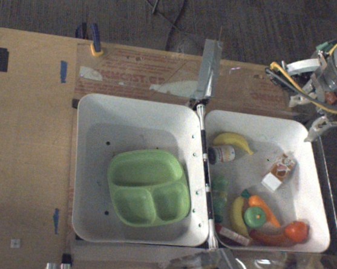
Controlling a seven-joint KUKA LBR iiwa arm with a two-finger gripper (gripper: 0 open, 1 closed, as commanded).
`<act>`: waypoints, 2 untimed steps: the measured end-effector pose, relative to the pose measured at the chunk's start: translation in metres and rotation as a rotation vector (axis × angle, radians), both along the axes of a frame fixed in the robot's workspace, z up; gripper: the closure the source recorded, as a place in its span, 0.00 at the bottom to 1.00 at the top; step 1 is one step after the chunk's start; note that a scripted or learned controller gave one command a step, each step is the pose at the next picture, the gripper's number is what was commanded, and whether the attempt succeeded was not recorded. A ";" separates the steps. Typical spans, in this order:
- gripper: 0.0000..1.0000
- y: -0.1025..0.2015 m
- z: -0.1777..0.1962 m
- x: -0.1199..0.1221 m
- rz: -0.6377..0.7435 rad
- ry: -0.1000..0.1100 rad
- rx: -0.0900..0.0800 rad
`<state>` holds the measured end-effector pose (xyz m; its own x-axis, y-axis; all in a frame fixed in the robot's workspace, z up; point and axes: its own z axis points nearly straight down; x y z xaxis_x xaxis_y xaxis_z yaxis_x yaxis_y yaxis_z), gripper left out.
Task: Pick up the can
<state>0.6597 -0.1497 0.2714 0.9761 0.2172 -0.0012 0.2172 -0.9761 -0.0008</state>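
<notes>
The can (223, 154), small with a pale label and a dark end, lies on its side at the left wall of the right bin (324, 208), just below a yellow banana (233, 140). The grey arm with its orange band comes in at the top right. Its gripper (316, 126) hangs over the right bin's far right corner, well to the right of the can and above it. Nothing is seen in the gripper.
The right bin also holds a small brown-and-white carton (280, 171), a green bottle (219, 198), a second banana (238, 215), a green round toy (255, 216), and orange and red toy vegetables (278, 231). The left bin (97, 116) holds a green divided tray (148, 186). Yellow cables (288, 77) trail by the wrist.
</notes>
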 end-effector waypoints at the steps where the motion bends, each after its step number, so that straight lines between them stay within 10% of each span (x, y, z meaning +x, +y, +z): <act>1: 0.00 -0.032 -0.102 -0.081 -0.019 0.002 0.002; 2: 1.00 -0.031 -0.093 -0.080 -0.016 0.003 0.002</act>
<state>0.5795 -0.1808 0.1787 0.9795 0.2016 -0.0038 0.2016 -0.9795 -0.0037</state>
